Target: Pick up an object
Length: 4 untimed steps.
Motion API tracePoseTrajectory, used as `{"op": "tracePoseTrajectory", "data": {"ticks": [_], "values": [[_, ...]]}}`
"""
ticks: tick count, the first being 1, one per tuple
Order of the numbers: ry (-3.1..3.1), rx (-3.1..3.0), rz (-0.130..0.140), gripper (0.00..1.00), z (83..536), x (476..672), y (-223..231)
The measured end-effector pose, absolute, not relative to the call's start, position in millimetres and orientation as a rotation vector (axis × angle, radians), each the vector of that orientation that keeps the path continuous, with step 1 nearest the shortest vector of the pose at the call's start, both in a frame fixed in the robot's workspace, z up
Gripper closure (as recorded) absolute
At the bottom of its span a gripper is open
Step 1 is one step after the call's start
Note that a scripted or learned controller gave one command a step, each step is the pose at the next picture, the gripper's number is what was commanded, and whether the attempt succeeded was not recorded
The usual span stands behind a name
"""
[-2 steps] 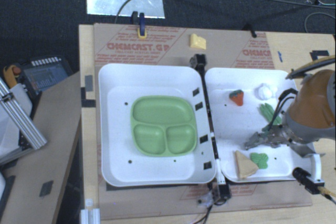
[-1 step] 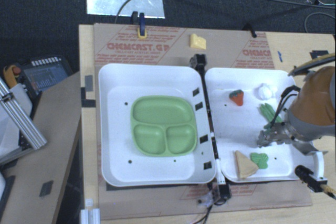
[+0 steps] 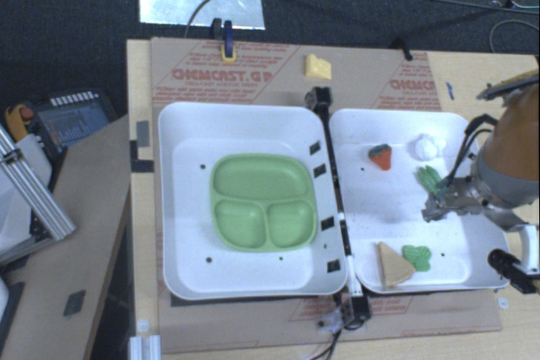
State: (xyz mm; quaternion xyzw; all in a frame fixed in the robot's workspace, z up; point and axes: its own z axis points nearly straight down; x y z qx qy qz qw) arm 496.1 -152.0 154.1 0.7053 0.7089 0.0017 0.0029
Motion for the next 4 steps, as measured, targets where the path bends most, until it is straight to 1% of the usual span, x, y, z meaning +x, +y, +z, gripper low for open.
{"op": "tracePoseTrajectory", "data": {"ticks": [1,2,3,4], "values": [[2.221,2.211,0.006,1.00,217.3,493.8,-153.6],[2.222,2.211,0.006,1.00,271.7,505.8,-154.6],[2.231,2.210,0.003,1.00,272.6,508.6,-107.0],[2.232,2.210,0.004,1.00,265.6,517.3,-56.1]]}}
